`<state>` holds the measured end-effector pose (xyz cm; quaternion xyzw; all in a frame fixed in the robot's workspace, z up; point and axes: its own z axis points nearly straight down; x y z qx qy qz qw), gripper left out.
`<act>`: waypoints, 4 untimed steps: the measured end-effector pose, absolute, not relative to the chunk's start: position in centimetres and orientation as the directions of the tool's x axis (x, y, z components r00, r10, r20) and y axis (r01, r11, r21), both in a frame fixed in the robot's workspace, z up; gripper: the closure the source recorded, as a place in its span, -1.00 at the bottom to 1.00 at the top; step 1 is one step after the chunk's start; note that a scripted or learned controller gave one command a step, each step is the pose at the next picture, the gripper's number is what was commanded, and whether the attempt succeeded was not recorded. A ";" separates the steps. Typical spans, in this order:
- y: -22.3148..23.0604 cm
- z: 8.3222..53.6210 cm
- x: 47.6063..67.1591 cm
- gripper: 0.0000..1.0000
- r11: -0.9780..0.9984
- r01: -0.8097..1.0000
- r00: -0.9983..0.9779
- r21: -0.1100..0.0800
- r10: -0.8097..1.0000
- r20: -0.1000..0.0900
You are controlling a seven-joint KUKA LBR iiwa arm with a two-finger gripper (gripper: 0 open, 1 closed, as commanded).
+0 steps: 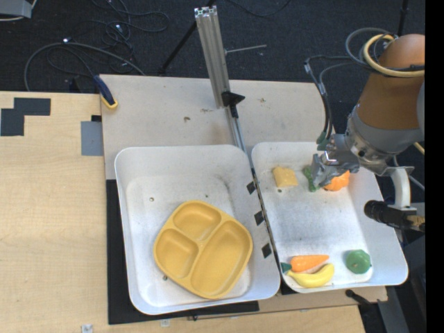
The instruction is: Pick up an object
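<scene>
My gripper (319,175) hangs low over the back of the right bin (319,220), at the left edge of an orange object (338,182). A green bit shows just beneath the gripper, touching the orange object. A pale yellow lump (284,177) lies a little to the gripper's left. Along the bin's front edge lie an orange carrot (309,262), a yellow banana (313,277) and a green round piece (358,261).
A yellow divided plate (202,248) lies in the left bin (139,179). A metal post (214,54) rises behind the two bins. Black clips (259,217) mark the wall between the bins. The arm's orange band (388,96) looms over the right bin's back right corner.
</scene>
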<state>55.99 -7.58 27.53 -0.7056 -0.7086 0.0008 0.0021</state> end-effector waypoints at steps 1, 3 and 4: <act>-3.1 25.8 55.0 1.00 0.004 1.000 -0.004 -0.005 1.000 0.002; 7.6 24.7 52.3 1.00 0.005 1.000 -0.005 -0.005 1.000 0.002; 7.4 24.7 52.3 -1.00 0.002 1.000 -0.002 -0.005 1.000 0.000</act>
